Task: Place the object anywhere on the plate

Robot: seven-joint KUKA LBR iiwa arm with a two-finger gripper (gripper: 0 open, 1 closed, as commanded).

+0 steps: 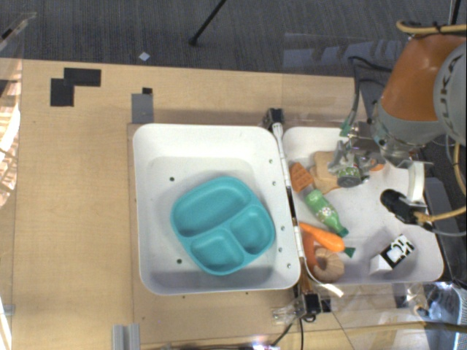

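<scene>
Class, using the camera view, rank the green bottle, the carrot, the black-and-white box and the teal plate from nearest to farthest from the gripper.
1. Green bottle, just below-left of the gripper, right bin.
2. Carrot and black-and-white box, lower in the right bin; too close to call.
3. Teal plate, in the left bin, farthest.

arm reaching in, gripper [349, 168] lowered

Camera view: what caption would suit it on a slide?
Robot gripper hovers over toy food in the right bin; a teal divided plate waits in the left bin.
</scene>
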